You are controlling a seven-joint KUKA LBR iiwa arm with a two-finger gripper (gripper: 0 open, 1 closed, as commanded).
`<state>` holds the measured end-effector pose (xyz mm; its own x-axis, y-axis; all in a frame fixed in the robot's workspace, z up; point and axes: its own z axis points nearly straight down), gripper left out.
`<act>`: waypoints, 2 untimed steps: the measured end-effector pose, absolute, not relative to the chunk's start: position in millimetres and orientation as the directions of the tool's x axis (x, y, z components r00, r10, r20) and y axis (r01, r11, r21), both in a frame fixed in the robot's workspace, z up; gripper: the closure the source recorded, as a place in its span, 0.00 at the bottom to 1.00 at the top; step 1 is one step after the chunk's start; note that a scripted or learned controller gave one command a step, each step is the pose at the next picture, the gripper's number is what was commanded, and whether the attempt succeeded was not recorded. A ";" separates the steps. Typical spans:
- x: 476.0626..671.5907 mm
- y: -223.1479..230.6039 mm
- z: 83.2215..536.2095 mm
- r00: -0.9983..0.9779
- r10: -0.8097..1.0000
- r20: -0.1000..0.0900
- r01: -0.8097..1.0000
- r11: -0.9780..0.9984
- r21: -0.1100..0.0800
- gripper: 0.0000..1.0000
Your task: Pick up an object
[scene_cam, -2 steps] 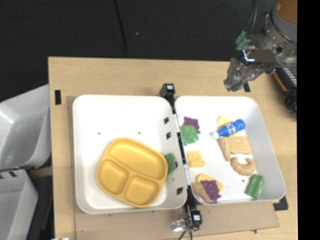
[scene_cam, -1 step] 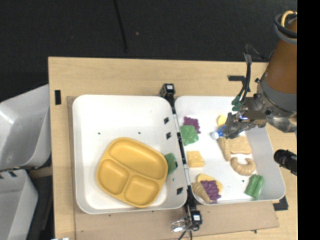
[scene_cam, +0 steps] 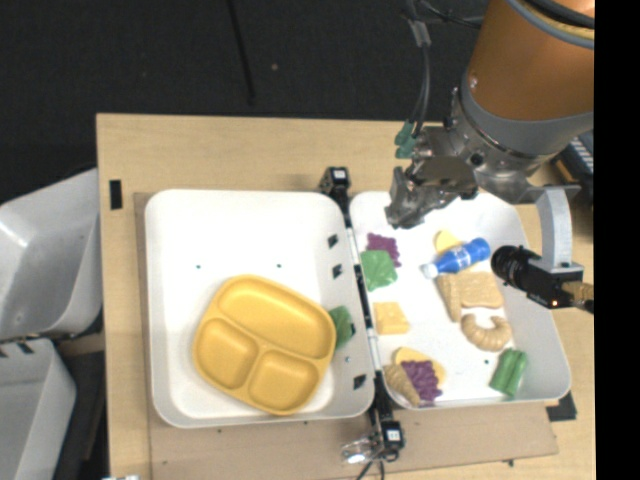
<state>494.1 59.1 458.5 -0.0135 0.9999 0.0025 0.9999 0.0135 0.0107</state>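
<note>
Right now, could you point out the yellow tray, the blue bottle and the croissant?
yellow tray [scene_cam: 262, 343], camera view, middle of its divided top.
blue bottle [scene_cam: 462, 255], camera view, middle of its body.
croissant [scene_cam: 487, 330], camera view, middle of its curve.

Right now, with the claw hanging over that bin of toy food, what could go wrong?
1. The gripper hangs over the right bin's upper left corner; descending, it might strike the rim.
2. The purple grapes and green piece touch, so a grab may catch both or neither.
3. The blue bottle looks round and could roll away.
</note>
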 end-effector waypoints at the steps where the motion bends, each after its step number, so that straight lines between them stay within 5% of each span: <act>1: 530.8 -18.0 398.7 0.007 1.000 -0.004 1.000 -0.007 -0.003 1.00; 2: 535.9 -37.7 263.9 0.003 1.000 -0.001 1.000 -0.003 -0.014 1.00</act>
